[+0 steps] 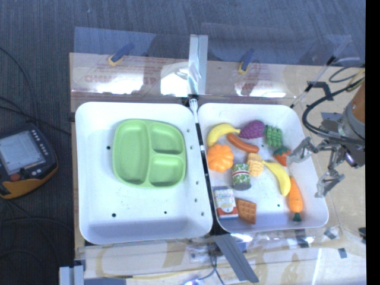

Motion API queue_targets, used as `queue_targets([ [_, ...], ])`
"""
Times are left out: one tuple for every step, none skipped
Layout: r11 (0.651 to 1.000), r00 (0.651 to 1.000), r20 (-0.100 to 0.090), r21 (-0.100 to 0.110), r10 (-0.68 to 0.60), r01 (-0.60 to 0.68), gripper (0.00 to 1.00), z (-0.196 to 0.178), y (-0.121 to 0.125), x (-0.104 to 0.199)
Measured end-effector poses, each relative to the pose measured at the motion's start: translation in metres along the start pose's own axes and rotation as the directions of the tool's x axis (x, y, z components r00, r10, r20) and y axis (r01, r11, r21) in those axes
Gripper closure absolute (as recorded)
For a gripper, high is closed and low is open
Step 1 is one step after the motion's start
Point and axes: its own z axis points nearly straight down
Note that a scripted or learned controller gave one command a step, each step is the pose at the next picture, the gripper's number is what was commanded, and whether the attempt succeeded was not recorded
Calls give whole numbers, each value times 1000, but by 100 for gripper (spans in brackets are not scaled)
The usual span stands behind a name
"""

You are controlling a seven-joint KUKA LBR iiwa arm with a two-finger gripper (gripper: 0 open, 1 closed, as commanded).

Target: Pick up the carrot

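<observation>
1. Your carrot [295, 199] lies in the right bin [309, 215], near its front right corner, beside a banana [280, 176].
2. Your jaws [319, 164] hang spread open and empty over that bin's right rim.

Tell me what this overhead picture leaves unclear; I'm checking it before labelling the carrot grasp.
- Arm: cut off by the camera view's right edge; just the gripper and cables are in frame, beside the right bin.
- Carrot: its leafy tip by the bin wall is too small to detail.
- Small carton: print too small to read.
- Handheld pendant: screen too blurred to read.
</observation>
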Motion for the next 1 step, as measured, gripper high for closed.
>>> queue_targets([
  [976,976,1,2,216,-216,0,164,8,-21],
])
